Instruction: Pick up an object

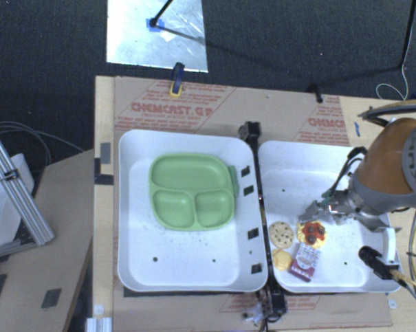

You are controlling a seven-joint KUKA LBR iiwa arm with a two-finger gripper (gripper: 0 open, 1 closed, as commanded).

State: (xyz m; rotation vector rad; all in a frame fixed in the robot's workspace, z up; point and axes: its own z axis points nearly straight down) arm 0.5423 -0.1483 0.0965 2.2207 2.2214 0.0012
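Now my claw [319, 213] hovers at twelve o'clock of the red-topped toy [311, 233]; grip state unclear; next, descend.

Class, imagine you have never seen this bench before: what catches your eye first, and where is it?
The pale green plastic divided tray stands out, lying alone in the left white bin. In the right white bin, a cluster of small items draws the eye: a round speckled cookie, a yellow and red toy and a dark red packet. The claw hangs just above them.
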